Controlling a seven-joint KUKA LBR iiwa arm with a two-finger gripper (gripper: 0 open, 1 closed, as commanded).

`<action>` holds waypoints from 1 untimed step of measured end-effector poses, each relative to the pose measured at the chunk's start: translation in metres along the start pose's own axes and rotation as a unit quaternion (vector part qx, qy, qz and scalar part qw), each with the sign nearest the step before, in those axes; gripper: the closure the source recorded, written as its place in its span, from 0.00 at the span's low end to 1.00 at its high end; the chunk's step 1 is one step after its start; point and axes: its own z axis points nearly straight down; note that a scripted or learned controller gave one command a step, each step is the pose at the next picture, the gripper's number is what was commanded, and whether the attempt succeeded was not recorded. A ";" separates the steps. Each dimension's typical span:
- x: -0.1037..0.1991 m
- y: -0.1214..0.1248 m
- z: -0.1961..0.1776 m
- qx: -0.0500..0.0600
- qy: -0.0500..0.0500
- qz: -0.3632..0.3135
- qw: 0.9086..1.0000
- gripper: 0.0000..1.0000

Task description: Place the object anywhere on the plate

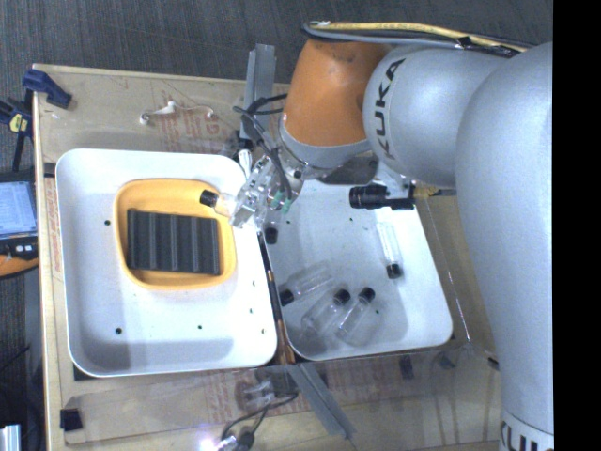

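A yellow plate [132, 198] with a dark ridged insert [175, 242] lies in the left white bin [160, 336]. A clear vial with a black cap [215, 200] hangs over the plate's upper right rim, cap pointing left. My gripper [240, 205] reaches in from the right over the wall between the bins. Its transparent fingers are shut on the vial's clear body. The orange wrist band [329, 92] sits just above and behind it.
The right white bin [423, 318] holds several more clear vials with black caps, one near its right side [387, 248] and a cluster at the front [331, 306]. The grey arm [470, 158] covers the bench's right side. A blue clamp [45, 87] grips the far left corner.
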 end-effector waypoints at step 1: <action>0.000 0.000 0.000 0.000 0.000 0.000 1.000 0.00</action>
